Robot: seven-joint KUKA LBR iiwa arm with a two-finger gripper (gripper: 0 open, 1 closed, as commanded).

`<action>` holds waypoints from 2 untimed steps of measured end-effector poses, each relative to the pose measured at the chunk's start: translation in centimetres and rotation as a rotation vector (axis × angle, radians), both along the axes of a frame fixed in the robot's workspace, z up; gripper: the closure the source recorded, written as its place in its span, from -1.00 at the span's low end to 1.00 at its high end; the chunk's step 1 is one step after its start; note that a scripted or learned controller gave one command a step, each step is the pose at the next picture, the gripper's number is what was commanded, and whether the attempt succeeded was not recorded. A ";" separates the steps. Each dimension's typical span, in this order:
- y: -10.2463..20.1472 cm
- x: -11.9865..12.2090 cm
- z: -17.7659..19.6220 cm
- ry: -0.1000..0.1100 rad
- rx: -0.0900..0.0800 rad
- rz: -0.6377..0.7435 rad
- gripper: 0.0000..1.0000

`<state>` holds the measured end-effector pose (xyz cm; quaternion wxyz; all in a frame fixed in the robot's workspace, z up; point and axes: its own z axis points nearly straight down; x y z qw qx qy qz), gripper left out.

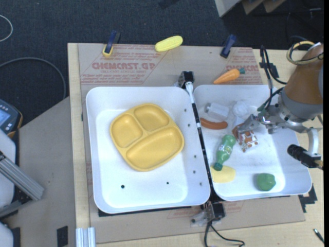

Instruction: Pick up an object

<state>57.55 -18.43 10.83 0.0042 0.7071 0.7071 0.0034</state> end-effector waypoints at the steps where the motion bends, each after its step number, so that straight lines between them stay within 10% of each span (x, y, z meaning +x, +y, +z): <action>1: 7.4 3.0 4.2 0.003 0.002 0.008 -1.00; 2: 6.2 0.6 -0.1 -0.017 -0.009 0.001 -1.00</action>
